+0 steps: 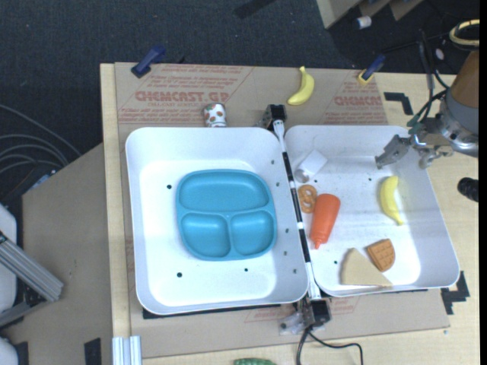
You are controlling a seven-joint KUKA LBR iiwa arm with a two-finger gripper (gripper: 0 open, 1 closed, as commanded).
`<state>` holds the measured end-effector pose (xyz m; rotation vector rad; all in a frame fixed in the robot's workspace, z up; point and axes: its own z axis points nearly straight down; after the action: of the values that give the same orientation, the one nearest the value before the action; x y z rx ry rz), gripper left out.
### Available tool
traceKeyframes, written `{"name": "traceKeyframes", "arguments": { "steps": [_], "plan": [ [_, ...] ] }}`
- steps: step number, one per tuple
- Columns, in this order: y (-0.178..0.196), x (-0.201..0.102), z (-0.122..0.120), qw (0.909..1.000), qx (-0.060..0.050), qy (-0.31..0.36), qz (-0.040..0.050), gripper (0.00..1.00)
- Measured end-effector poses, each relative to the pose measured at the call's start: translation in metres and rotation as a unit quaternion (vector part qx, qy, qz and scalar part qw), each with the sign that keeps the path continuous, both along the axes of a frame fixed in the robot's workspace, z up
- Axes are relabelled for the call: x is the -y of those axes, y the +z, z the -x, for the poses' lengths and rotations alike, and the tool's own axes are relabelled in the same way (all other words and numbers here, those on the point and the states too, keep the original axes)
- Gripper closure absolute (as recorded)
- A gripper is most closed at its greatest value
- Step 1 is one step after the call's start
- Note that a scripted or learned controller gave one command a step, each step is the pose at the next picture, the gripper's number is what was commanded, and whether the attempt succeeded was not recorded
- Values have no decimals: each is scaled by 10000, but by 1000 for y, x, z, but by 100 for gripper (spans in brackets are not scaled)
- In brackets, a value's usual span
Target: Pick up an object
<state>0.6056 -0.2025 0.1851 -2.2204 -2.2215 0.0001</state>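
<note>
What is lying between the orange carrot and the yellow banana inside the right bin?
Nothing lies there. In the camera view, the stretch between the carrot and the banana is bare white floor of the right bin.

Two bins sit side by side mid-frame: the left bin [144, 204] holds a tray [225, 213] at its centre. In the right bin [434, 204], a carrot [325, 218] lies near the left wall, with a pretzel [307, 197] touching it on the left and a card [310, 163] above. A banana [390, 198] lies right of centre, the gripper [407, 152] just above it. Bread [380, 254] and a wedge [359, 270] sit at the lower edge (just beside each other). A second banana [301, 88] lies on the board [183, 93] above the bins.
</note>
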Motion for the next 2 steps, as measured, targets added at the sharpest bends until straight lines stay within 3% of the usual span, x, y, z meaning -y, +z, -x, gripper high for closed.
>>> {"name": "traceKeyframes", "arguments": {
  "steps": [1, 2],
  "plan": [
    [-93, -46, -60, 10000, -8, 5, -5, 0],
    [-100, -38, -61, 10000, -4, 2, 3, 0]
  ]
}}
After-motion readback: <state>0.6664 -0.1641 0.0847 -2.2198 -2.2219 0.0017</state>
